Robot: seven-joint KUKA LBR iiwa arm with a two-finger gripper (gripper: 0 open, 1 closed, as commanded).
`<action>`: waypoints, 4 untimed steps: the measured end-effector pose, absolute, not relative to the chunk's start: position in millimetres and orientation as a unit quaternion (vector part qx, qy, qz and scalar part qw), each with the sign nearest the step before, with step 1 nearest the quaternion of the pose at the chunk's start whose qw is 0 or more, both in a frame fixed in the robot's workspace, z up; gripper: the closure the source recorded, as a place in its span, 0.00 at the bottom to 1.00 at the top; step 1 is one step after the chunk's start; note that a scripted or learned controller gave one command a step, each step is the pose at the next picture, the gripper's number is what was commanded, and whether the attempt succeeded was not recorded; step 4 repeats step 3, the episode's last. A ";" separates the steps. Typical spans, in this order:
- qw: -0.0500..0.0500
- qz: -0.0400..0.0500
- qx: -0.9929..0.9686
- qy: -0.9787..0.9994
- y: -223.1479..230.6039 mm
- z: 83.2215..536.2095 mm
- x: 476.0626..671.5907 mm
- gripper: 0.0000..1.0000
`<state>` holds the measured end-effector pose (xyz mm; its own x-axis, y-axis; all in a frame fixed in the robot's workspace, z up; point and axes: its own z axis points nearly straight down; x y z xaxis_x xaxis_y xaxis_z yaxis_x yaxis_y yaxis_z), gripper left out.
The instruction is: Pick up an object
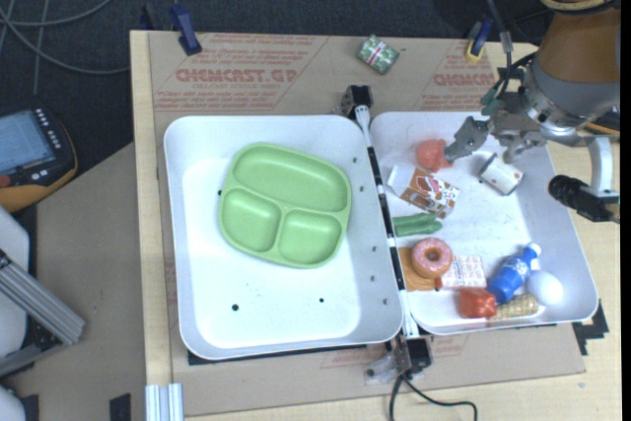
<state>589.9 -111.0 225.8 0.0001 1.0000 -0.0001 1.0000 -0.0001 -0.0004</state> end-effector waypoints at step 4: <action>-0.002 -0.001 -0.706 -0.708 -105.4 95.6 667.6 1.00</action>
